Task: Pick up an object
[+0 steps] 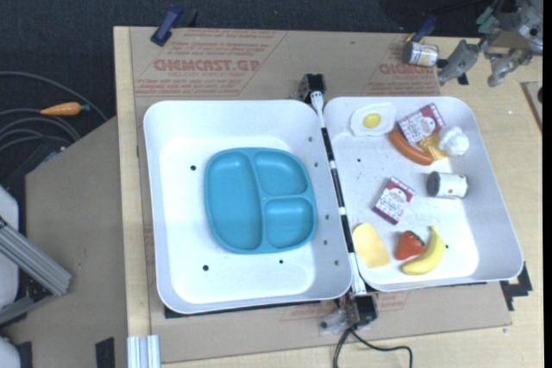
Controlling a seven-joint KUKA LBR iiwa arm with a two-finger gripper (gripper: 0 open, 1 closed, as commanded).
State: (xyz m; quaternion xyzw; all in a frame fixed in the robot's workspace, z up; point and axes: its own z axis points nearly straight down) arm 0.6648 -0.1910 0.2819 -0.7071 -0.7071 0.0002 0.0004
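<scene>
One fixed camera above the bench [259,47], slanted down (fairly distant); both white bins [172,271] in frame

Gripper [483,65] raised at upper right, fingers [455,62] spread.

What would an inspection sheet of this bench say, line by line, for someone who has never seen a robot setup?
Surface: cardboard-covered bench bearing a left bin and a right bin, side by side.
Job's things: in the right bin, a fried egg toy, sausage, two red-and-white packets, a white cylinder, yellow block, strawberry and banana.
Clutter: a blue divided plate in the left bin; blue clamps at the bench's far edge.
Grippers: gripper beyond the right bin's far corner, over the bench edge, fingers spread, holding nothing.
Cables: grey loops on the floor at left; a wire at the bench's near edge.
Surroundings: dark carpet; an orange carrot toy on the floor.
</scene>
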